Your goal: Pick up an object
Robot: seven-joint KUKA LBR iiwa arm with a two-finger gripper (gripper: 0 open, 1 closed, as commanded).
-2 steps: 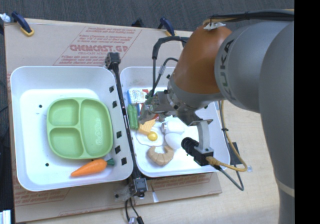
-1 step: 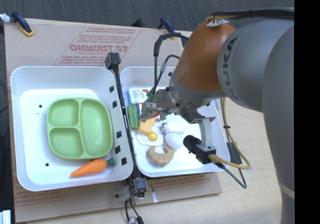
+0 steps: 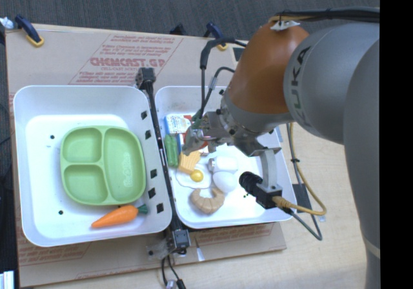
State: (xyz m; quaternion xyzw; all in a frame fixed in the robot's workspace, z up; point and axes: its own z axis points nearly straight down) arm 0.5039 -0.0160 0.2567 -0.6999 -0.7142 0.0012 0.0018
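A: What are the jaws (image 3: 197,131) doing?

B: They are hanging low over the right bin (image 3: 222,218), at the near end of the grey arm (image 3: 310,75). The wrist is hiding them, so I cannot tell whether they are parted or closed, and I am seeing nothing between them.

A: What is lying nearest them?

B: Taking the egg (image 3: 193,177) as the landmark: the cheese wedge (image 3: 188,162) is touching it on the far side, just under the jaws. A green tube (image 3: 171,149) is lying to the left of it against the bin wall, with a small carton (image 3: 177,124) beyond that. White pieces (image 3: 222,175) are sitting just right of the egg, and a croissant (image 3: 207,200) is resting nearer the camera.

A: Which would handle best?

B: I am judging these to be light toy foods, stiff and rather slippery. The cheese looks best pinched across its flat sides; the egg is lying too flat to take hold of.

A: And further out?

B: Well left of the egg, in the left bin (image 3: 26,171), a green tray (image 3: 103,165) and a carrot (image 3: 117,215) are lying.
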